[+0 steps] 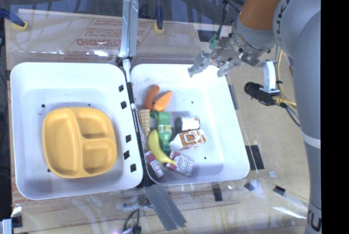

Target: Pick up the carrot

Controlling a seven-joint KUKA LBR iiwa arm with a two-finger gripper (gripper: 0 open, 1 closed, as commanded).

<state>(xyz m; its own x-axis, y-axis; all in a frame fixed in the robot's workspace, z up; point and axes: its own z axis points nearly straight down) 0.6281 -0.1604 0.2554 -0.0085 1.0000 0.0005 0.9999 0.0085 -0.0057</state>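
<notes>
Camera view, fixed above the bench, looking down at a slant.

1. Left bin [22,118]: shallow, white. It holds one yellow divided tray [79,141] with three compartments, lying flat and slightly toward the bin's 9 o'clock side.

2. Right bin [226,135]: shallow, white, set just beside the left bin along a shared middle edge. Its contents are crowded against the 9 o'clock wall.

3. Carrot [163,100]: orange, short and tapered, lying in the right bin toward 10 o'clock. It is touching or just beside a second orange-red piece [151,96], which lies at its 9 o'clock. Nothing is gripping it.

4. Green bottle [162,121]: at 6 o'clock of the carrot, in the heap.

5. Banana [157,149]: yellow, curved, at 6 o'clock of the green bottle.

6. Small dark can [187,123]: at 3 o'clock of the green bottle.

7. Orange-and-white carton [189,139]: just below the can, tilted.

8. Printed packet [181,163]: at the heap's 6 o'clock end, near the bin's lower wall.

9. Arm [294,15]: grey with an orange band, entering from 3 o'clock and occupying the upper right.

10. Gripper [210,65]: over the right bin's 12 o'clock rim, well apart from the carrot, which lies toward its 7 o'clock. Its two fingers are spread, with a gap between them and nothing in it.

11. Metal bar [129,25]: upright strip at the 12 o'clock end of the seam between the bins.
</notes>
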